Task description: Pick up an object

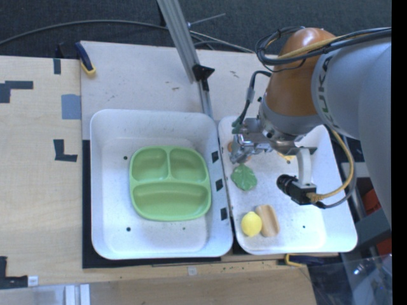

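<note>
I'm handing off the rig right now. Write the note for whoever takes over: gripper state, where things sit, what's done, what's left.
Gripper: low in the right bin, just above the green leafy piece; jaws unreadable from this view.
Also in the right bin: a lemon touching a hot dog bun.
Left bin: a green divided plate.
Done: nothing seen lifted.
Left: grasp an object and raise it.

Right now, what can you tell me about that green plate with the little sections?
The green plate is a light green divided tray with rounded corners. It looks like smooth plastic. It has three compartments: two smaller ones on the far side and one long one on the near side, split by raised ridges. Nothing lies in any of them. It sits flat, right side up, on the floor of the left white bin, toward that bin's right half. Only the bin touches it.
</note>
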Controlling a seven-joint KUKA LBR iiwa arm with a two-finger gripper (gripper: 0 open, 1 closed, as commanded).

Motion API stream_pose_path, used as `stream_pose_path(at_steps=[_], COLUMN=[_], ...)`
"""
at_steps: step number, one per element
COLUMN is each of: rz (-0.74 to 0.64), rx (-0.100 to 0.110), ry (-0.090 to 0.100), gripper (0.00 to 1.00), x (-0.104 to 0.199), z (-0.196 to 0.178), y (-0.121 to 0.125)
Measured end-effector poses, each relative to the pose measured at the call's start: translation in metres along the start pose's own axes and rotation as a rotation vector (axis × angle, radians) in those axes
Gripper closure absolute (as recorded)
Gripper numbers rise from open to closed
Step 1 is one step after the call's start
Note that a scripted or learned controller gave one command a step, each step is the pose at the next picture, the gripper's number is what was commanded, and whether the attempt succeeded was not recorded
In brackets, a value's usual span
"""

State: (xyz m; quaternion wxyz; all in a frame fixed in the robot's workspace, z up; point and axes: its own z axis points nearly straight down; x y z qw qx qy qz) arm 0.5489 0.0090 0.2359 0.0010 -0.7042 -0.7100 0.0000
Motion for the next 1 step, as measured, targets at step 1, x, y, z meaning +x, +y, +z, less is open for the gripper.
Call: stream_pose_path(at_steps=[1], rz=[0.001], rx=[-0.001], ry=[0.0], gripper=[1.0], x=[0.0477], z=[-0.0056], y=[0.011])
